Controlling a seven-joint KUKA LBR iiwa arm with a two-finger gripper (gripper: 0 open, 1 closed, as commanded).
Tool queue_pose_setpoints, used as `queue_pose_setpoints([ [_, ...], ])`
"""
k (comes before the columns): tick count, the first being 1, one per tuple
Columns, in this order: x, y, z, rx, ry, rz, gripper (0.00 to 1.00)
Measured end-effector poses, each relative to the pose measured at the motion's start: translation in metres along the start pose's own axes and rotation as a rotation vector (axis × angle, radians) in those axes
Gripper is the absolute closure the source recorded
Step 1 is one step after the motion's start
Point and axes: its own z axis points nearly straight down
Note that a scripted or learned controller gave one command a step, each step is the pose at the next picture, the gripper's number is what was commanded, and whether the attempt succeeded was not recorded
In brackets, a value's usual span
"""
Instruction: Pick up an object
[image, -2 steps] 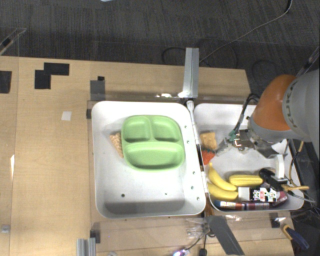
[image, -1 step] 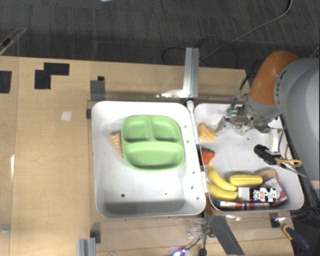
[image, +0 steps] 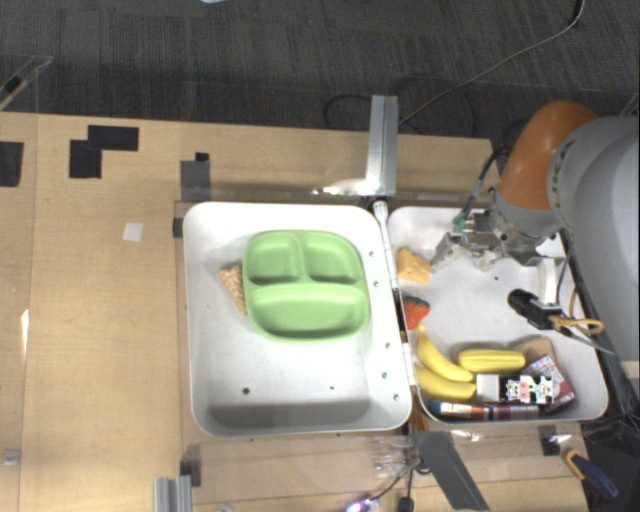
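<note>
Overhead view of the counter (image: 100, 330), read left to right.

The left bin (image: 290, 415) holds one green divided plate (image: 303, 283) with three compartments. One tan wafer-like piece (image: 233, 288) lies against the plate's left edge, partly hidden by it.

The right bin (image: 470, 300) holds, along its left wall, one tan chunk (image: 413, 266) and below it one red-orange piece (image: 414, 313). Toward the near edge lie three yellow fruits: two curved bananas (image: 440, 362) lying against each other, and one straighter yellow piece (image: 490, 358) just to their right. One marker (image: 472, 408) rests along the near wall, and one patterned box (image: 538, 385) sits in the near right corner.

The end effector (image: 467, 243) hangs over the far part of the right bin, just right of the tan chunk and apart from it. Whether it is spread or pressed together cannot be told at this angle. Nothing is seen held.

Step in hand, as judged: approach to a pick, with no object lifted yet. The tan chunk is the nearest candidate.

A sound grasp would centre the end effector over the chunk, not beside it. It would descend with enough clearance from the bin wall that the wall-side contact is not blocked. Closure should be across the chunk's narrower span. The crowded near corner looks the less favourable place to grasp.
</note>
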Motion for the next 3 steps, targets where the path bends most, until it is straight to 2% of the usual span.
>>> queue_pose_setpoints([
  [1,-0.001,-0.007,0.000,-0.008,-0.002,-0.196,0.00],
  [2,-0.030,-0.071,-0.002,-0.007,-0.002,-0.174,0.00],
  [3,-0.043,-0.029,0.000,-0.004,0.000,0.045,0.00],
])
